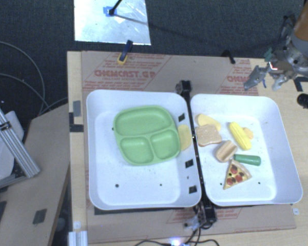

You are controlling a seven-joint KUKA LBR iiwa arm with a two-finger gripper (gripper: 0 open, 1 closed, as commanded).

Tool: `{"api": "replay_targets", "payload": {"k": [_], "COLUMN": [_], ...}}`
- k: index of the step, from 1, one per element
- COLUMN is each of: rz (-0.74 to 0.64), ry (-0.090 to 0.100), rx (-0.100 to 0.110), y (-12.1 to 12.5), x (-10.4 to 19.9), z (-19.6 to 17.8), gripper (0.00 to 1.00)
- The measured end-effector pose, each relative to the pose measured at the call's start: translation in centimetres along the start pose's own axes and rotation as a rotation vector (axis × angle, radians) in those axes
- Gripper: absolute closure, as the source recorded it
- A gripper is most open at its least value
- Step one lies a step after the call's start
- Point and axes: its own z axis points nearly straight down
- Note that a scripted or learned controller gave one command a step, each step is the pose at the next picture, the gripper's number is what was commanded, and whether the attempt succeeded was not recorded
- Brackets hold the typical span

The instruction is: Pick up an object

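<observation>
My gripper (267, 79) hangs open above the bench just beyond the far rim of the right bin (285, 137), nothing between its fingers. In that bin lie toy foods: a toast slice (209, 135), a yellow piece (207, 120) behind it, a corn cob (239, 135), a bread roll (226, 150), a green pickle (247, 159) and a pizza slice (236, 174). All of them lie nearer the camera and to the left of the gripper.
The left bin (100, 152) holds a green divided plate (145, 135). A pale yellow piece (184, 136) rests at its right wall, by the divider. A shiny sheet (112, 14) lies behind the bench, a metal frame (7, 137) at left.
</observation>
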Motion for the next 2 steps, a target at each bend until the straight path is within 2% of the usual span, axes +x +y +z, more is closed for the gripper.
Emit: {"api": "replay_targets", "payload": {"k": [1,2], "rz": [0.002,0.006], "ry": [0.002,0.001], "rx": [0.007,0.006], "y": [-1.3,-7.4], "x": [0.0,-5.2], "z": [12.3,17.4], "gripper": [0.00,0.00]}}
